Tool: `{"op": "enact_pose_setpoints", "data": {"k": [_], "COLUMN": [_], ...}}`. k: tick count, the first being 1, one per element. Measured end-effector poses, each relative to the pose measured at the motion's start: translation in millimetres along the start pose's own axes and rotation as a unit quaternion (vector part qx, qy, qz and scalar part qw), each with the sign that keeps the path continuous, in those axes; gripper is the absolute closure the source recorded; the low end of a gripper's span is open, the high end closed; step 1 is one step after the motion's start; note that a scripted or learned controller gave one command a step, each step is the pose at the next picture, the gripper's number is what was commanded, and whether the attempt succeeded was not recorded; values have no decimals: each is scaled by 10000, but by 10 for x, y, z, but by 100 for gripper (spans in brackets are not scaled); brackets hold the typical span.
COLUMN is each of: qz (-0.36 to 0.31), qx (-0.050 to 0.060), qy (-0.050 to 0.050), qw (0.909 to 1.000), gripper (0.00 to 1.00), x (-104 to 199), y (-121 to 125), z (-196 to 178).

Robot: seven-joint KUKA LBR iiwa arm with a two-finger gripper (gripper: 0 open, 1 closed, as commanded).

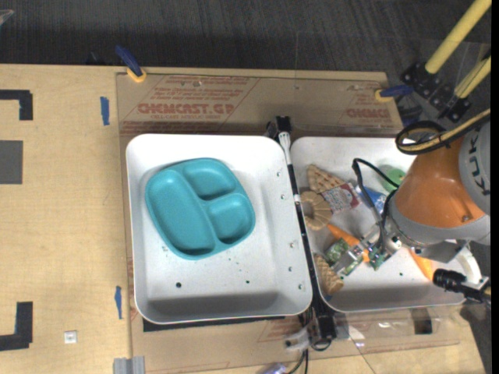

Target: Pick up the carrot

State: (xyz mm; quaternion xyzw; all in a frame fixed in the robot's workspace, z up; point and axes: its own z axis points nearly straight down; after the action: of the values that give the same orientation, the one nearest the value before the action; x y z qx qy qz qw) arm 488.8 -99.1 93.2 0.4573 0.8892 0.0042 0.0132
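Observation:
The carrot is a slim orange piece lying in the right bin, left of its middle, among other toy food. My gripper is low in that bin, just right of the carrot's right end and close over the pile. The arm's orange band and grey wrist cover much of the bin's right half. I cannot see whether the carrot is touched.
The left bin holds a teal divided plate. Around the carrot lie tan waffle-like pieces, a small packet, a green item and another orange piece. Black cable loops above the wrist.

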Motion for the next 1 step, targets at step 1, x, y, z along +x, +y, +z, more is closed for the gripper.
{"op": "enact_pose_setpoints", "data": {"k": [1], "qz": [729], "qx": [49], "qy": [47], "qw": [9973], "gripper": [100], "x": [-177], "y": [222], "z": [20]}}
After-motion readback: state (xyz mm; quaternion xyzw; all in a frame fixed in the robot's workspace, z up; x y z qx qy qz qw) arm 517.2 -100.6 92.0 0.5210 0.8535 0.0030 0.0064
